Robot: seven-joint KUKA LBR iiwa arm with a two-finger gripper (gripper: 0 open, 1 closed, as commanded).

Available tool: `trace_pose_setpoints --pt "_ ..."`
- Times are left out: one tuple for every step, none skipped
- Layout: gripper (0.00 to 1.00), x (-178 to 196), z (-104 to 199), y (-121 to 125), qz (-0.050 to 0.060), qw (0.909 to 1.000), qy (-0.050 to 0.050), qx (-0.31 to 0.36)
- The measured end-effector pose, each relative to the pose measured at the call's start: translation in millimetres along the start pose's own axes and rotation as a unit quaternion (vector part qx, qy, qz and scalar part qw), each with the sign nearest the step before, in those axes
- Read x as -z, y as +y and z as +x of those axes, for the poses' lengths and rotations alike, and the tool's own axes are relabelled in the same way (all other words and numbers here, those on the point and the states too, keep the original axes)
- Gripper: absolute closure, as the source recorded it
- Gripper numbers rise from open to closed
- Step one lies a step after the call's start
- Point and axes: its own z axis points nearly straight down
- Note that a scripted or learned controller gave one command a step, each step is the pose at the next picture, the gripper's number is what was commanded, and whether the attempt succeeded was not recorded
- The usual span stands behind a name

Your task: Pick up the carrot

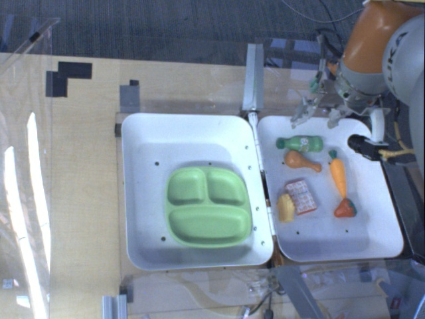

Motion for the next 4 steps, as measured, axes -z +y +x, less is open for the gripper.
trace_pose_setpoints --pt "0.0 -99 -29 -53 0.0 0.9995 0.0 -0.03" --pt "0.0 -112 -91 -57 -0.006 0.9921 0.004 0.125" --pt "1.0 -100 -93 -55 -0.009 0.9921 -0.001 0.125" --pt "1.0 2 -56 -63 -0.002 0.9977 -0.001 0.067"
